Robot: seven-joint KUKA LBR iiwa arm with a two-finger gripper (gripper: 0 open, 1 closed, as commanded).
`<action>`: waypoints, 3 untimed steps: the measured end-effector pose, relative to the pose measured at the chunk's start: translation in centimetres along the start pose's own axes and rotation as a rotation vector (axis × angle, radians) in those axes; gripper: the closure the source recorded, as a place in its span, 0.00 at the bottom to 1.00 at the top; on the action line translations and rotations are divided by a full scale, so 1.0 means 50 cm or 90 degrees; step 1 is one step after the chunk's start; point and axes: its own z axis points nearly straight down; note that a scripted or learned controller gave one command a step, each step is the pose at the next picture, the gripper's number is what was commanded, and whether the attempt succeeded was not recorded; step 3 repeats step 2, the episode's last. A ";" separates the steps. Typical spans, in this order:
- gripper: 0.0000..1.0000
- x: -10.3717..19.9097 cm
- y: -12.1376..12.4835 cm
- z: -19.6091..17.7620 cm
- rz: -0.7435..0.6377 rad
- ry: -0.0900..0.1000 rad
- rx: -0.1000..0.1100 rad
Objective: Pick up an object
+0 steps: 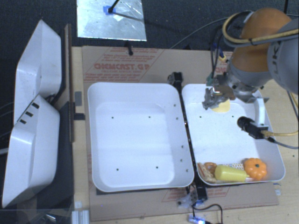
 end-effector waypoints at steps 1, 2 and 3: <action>1.00 0.098 0.020 -0.007 0.001 -0.001 -0.001; 1.00 0.190 0.047 0.013 0.001 0.000 -0.001; 1.00 0.190 0.047 0.013 0.001 0.000 -0.001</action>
